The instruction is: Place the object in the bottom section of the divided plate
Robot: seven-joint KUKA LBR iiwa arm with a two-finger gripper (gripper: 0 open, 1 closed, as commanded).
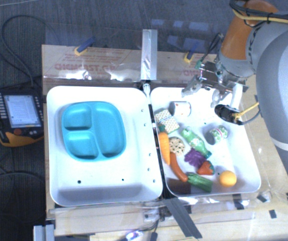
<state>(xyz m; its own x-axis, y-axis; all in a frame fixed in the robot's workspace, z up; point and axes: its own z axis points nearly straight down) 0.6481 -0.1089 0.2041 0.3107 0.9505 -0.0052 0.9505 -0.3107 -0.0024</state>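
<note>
A blue divided plate (93, 129) lies in the left white bin (68, 185), with two small sections on its left and one large section on its right. All sections are bare. My gripper (215, 90) hangs over the far part of the right bin (249, 159), under the orange-banded wrist. It is a little right of a small white cup (180, 107) lying on its side. Nothing shows in its grasp. Toy foods lie below it: a carrot (163, 145), a cookie (176, 145), a green bottle (194, 139) and a small green can (217, 133).
More items crowd the right bin's near half: a checkered block (165, 120), purple grapes (194, 157), a red piece (205, 168), an orange ball (228, 178) and a green vegetable (199, 181). A divider wall (154, 149) separates the bins. A teach pendant (17, 115) lies off the bench at left.
</note>
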